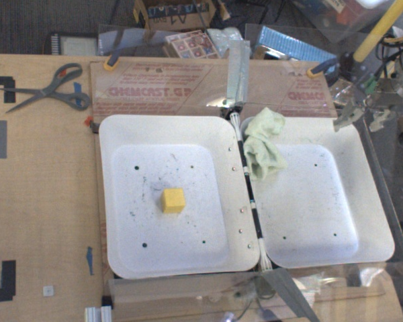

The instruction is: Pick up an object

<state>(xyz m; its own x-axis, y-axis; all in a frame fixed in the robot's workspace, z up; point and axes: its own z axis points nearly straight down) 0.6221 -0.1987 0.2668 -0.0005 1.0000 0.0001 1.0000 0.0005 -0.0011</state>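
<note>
A small yellow cube [174, 200] sits near the middle of the left white bin [114, 146]. A crumpled pale green cloth [262, 145] lies in the back left corner of the right white bin [369, 220], draped against the divider between the two bins.
Scissors [57, 89] lie on the bench at the back left. A cardboard sheet [161, 92] and a metal bar [238, 72] stand behind the bins. Cables and metal hardware [366, 102] crowd the right bin's back right corner, with a yellow pole [384, 22] above them.
</note>
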